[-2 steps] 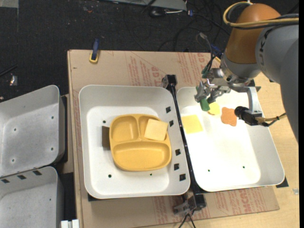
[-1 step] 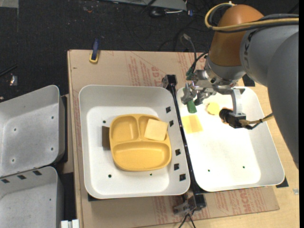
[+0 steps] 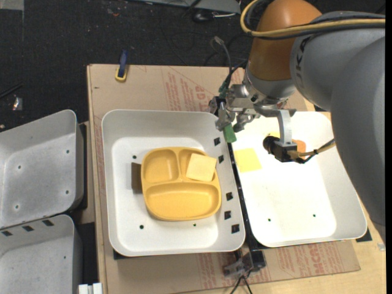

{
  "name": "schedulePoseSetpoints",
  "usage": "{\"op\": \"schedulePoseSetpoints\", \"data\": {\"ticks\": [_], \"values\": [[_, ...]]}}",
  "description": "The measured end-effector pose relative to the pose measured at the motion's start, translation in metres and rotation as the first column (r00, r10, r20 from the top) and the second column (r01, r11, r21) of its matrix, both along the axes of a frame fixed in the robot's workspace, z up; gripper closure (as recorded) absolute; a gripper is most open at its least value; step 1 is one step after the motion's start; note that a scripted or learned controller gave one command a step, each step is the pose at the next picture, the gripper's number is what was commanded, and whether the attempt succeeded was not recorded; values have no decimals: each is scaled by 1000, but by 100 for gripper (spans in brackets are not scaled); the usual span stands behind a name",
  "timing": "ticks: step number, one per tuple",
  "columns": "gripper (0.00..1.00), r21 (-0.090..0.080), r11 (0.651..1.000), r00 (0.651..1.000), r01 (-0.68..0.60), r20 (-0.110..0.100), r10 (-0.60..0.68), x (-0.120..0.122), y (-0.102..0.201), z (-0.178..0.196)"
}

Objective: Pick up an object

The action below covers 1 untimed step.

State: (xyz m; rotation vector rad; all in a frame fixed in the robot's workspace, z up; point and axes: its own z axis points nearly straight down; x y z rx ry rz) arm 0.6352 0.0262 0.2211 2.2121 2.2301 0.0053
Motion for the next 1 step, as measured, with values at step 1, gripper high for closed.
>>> {"op": "schedulePoseSetpoints", "data": {"ticks": [1], "values": [[100, 0, 1000, 1000, 0, -4, 0, -10, 52, -4]]}}
